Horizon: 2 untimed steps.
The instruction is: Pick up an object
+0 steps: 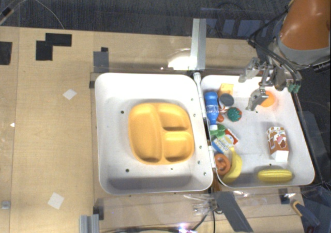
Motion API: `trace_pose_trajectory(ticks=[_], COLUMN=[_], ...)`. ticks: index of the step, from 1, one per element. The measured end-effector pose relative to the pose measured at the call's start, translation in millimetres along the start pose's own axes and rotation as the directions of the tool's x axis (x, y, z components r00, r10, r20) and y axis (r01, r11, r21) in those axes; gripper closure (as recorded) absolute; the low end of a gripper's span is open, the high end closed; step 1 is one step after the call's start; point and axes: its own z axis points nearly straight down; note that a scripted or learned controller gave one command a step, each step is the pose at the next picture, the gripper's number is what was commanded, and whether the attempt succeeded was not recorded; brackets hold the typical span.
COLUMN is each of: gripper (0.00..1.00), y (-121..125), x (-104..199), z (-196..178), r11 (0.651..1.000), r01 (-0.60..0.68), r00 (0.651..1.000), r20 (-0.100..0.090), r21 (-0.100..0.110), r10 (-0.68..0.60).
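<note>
I am hovering the two-finger gripper (257, 97) over the far end of the right-hand shallow white bin (302, 139), beside a small orange round object (268, 100), my likely target, lying loose on the bin floor; whether the claw is spread or closed I cannot tell. The clutter is crowding that bin's left wall: a blue plastic bottle (210, 105), a dark green ball (235, 114), a yellow banana (234, 167). The left white bin (103, 123) is holding a yellow divided tray (160, 133).

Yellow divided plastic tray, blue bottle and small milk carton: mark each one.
Yellow divided plastic tray (159, 133): camera view, central ridge.
Blue bottle (210, 105): camera view, middle of body.
Small milk carton (277, 143): camera view, printed side.
</note>
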Motion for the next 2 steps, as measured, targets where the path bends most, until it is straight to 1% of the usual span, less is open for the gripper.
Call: trace_pose_trajectory(ticks=[1,2], gripper=[0.00,0.00], y=[0.1,4.7], x=[-20.0,-21.9], z=[141.9,144.1], r11=[0.966,0.908], r01=[-0.259,-0.420], r00=[0.965,0.907], r20=[-0.030,-0.033], r21=[0.006,0.007], r10=[0.259,0.420])
